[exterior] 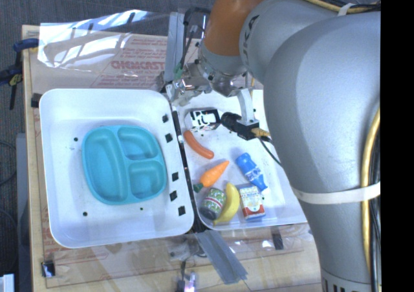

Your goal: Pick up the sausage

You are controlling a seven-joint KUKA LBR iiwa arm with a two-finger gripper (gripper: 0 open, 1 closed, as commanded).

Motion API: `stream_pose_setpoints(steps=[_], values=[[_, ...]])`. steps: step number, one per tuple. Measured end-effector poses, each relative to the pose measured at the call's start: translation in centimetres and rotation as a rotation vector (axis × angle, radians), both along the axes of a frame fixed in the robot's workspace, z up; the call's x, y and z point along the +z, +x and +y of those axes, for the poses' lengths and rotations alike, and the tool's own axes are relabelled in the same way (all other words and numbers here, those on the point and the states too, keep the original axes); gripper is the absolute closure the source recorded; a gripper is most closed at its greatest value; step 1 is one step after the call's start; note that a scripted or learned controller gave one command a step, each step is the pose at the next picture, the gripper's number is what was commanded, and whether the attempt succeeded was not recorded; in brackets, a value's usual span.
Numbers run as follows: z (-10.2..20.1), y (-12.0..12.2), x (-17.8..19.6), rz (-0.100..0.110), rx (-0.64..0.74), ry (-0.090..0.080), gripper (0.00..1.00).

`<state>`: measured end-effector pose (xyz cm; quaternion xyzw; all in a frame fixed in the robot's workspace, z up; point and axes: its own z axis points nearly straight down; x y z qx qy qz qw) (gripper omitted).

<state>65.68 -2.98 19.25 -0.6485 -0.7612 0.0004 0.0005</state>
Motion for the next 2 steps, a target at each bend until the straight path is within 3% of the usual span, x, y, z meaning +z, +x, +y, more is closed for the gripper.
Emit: stream_pose_setpoints(steps=[1,2], values=[[0.0,0.0,0.0,0.001,0.0,0.0,0.0],[-3.9,-3.5,-0.1,0.002,0.023,0.0,0.0]])
